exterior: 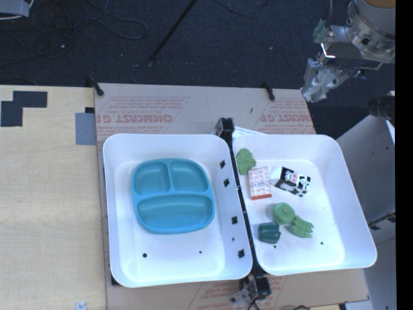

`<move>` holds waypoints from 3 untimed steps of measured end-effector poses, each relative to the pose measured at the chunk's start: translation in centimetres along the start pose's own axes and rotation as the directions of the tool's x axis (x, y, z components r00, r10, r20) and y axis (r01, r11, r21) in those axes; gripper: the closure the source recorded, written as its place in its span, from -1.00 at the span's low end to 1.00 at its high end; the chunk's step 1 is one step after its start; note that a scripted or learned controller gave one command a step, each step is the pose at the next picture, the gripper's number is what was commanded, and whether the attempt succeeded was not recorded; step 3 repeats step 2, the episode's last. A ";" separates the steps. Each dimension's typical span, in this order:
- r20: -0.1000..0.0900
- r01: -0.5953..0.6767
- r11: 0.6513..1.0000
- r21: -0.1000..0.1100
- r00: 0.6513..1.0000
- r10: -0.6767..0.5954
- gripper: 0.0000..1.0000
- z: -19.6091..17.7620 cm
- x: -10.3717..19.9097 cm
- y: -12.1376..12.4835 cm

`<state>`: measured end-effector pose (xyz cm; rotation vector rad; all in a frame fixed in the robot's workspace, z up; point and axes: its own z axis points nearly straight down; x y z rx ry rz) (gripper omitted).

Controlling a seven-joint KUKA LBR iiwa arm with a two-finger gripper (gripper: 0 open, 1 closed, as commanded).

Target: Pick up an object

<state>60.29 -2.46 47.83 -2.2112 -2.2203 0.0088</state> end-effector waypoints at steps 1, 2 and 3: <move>0.001 0.000 1.000 0.001 1.000 0.000 1.00 6.2 4.1 -3.7; 0.002 0.000 1.000 -0.002 1.000 0.000 1.00 9.6 9.7 -4.5; 0.002 0.000 1.000 -0.002 1.000 0.000 1.00 9.6 9.7 -4.5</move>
